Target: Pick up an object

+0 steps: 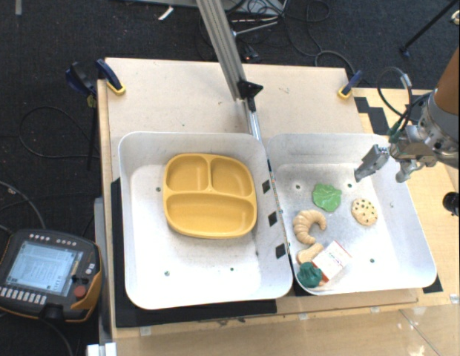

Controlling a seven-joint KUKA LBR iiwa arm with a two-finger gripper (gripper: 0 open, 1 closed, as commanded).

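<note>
**A:** So where's the claw (388, 167) at? It hangs over the far right part of the right bin (415, 232), fingers spread apart, nothing between them. One finger (369, 163) pokes left, the other sits closer to the wrist.

**B:** Yeah, looks open and empty to me too. What's closest to grab?

**A:** My guess is the cookie (364, 211), just near-side of the claw and a touch left. The green leaf (326, 196) is also close, further left and a bit nearer. Both are roundish, so no real long axis to line up with.

**B:** And the croissant?

**A:** Croissant (311, 225) is further off, left and near, curled, with its long run going roughly far-to-near. Past that there's a small white box (334, 259) and a dark green thing (309, 274) bunched up at the near left corner of the bin, touching or nearly so. Harder pick, I'd say.

**B:** Arm pose?

**A:** Arm (447, 113) comes in from the right edge, wrist bent down so the claw tilts left over the bin. It seems to be above the bin floor, not down at it, but height is hard to judge from this angle.

**B:** Left bin?

**A:** Just the yellow tray (210, 196) in the left bin (141, 221), well apart from the claw. Not the likely target.
</note>
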